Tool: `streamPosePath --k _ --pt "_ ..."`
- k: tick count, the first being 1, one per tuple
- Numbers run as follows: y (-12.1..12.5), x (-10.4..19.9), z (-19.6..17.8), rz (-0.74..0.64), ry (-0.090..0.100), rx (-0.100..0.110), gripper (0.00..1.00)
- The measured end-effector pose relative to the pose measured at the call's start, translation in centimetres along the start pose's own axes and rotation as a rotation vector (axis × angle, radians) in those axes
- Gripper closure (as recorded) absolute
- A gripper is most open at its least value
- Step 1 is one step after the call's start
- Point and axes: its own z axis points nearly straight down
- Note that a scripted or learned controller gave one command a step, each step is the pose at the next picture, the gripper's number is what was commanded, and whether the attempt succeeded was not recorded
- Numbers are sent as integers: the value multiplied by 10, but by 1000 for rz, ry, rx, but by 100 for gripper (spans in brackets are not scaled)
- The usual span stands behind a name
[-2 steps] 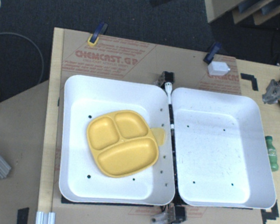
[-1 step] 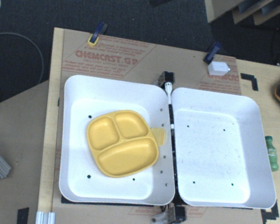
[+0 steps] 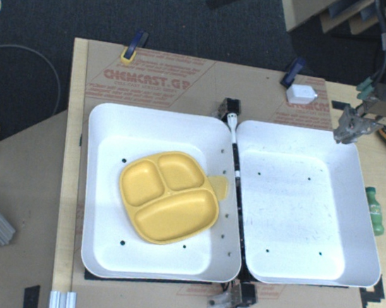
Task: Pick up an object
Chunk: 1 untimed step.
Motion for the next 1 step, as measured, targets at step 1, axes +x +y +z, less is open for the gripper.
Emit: streamPosePath --k 1 --pt "-45 160 -73 -10 1 -15 100"
